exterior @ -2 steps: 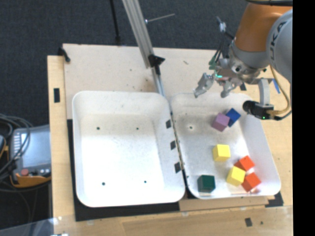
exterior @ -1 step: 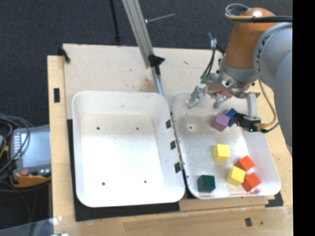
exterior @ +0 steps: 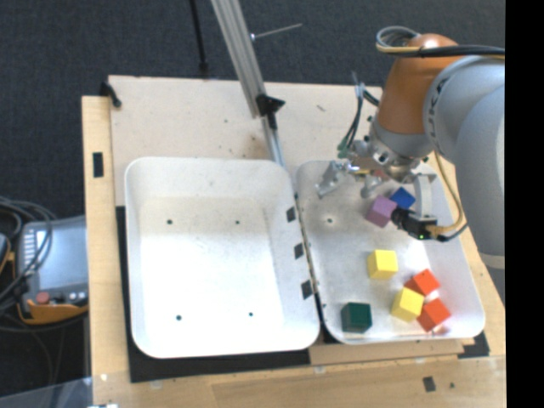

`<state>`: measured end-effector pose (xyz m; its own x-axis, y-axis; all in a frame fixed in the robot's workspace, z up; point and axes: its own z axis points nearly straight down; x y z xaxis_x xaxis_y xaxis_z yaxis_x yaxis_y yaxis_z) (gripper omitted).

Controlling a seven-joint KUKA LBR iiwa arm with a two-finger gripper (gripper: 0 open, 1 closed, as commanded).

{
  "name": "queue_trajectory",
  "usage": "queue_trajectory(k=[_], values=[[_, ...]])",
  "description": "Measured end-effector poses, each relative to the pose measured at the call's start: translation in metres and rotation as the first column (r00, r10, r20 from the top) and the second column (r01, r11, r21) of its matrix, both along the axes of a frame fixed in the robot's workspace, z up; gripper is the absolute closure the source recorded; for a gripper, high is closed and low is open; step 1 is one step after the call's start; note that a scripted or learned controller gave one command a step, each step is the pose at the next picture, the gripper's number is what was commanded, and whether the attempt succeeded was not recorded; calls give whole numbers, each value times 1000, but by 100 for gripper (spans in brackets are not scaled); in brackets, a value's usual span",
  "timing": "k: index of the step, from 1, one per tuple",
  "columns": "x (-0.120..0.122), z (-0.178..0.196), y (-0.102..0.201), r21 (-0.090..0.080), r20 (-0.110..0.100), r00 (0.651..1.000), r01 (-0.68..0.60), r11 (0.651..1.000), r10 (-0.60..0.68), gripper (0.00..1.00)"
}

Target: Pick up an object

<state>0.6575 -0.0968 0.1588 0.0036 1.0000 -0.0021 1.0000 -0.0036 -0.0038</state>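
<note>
The right bin [exterior: 336, 253] holds several small blocks. A purple block [exterior: 381, 211] and a blue block [exterior: 403, 199] lie together near its far end. Toward the front are two yellow blocks [exterior: 382, 263] [exterior: 407, 304], two orange-red blocks [exterior: 425, 282] [exterior: 435, 314] and a dark green block [exterior: 357, 316]. My gripper [exterior: 350, 185] hangs over the far end of the right bin, just left of the purple block. It is open, with nothing between its fingers. One silver finger [exterior: 328, 181] points left toward the bin's wall.
The left bin [exterior: 212, 253] sits beside the right one, their walls meeting at mid-bench. A slanted metal pole [exterior: 242, 49] rises from behind the bins. The bulky grey arm [exterior: 463, 126] overhangs the right bin's far right corner.
</note>
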Motion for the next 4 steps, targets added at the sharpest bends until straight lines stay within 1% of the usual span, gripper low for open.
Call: queue_trajectory(k=[1, 2, 4], values=[[3, -61, -4, 0, 0, 1000, 1, 1000, -1, 0], [5, -46, -5, 0, 9, 1000, 5, 1000, -5, 100], [7, 46, -6, 1, 11, 1000, 0, 1000, 0, 100]])
